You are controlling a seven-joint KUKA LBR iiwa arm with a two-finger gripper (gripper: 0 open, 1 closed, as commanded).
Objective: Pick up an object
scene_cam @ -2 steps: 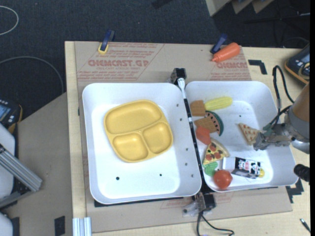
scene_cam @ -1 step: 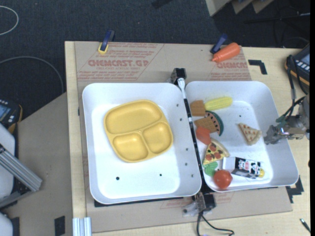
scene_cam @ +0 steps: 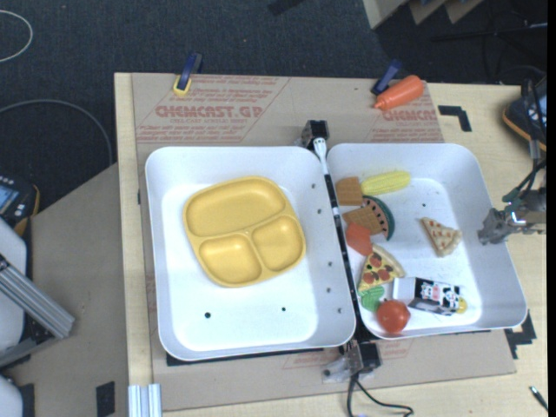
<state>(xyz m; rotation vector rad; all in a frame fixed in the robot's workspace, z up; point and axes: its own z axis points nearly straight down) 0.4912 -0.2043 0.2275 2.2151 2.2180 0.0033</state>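
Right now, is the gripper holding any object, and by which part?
Nothing is held: the two-finger gripper sits at the right white bin's right rim, with nothing between its fingers.

toy foods lie in the right bin [scene_cam: 469, 168]: corn [scene_cam: 386, 182], pizza slice [scene_cam: 380, 268], tomato [scene_cam: 393, 316], milk carton [scene_cam: 437, 296]

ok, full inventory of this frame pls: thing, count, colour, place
bins: 2, white, side by side on bench
divided plate: 1, yellow, left bin
corn: 1, yellow, right bin, top
watermelon slice: 1, red and green, right bin, left side
pizza slices: 2, one mid-right, one lower left
tomato: 1, red, right bin, bottom
small carton: 1, black and white, right bin, bottom
carrot: 1, orange, on bench above right bin
gripper: 1, grey, at right bin's right rim
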